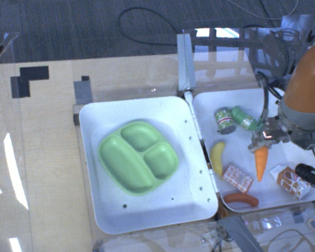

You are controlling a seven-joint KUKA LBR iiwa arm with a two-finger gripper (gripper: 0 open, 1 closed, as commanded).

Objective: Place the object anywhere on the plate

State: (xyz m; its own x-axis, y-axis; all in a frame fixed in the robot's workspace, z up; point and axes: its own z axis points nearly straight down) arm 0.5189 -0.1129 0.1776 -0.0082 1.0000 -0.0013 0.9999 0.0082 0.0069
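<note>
Pale wood tabletop [37, 164], two white bins: green divided plate [138, 156] left, toys right.
Hand [265, 138] over carrot [261, 161] top for pickup; grip state unclear.

I see the plate [138, 157] in the left bin [102, 213]. It is light green, with rounded corners, and it is divided in three compartments: one long compartment on the left side and two smaller ones on the right side. It lies flat, turned a little in the bin, near the middle. All three compartments have nothing inside.

The carrot [261, 163] is in the right bin [204, 111], well apart from the plate. It is orange, with the green top upward in my view and the thin point downward. If it rests on the floor I cannot tell.
</note>
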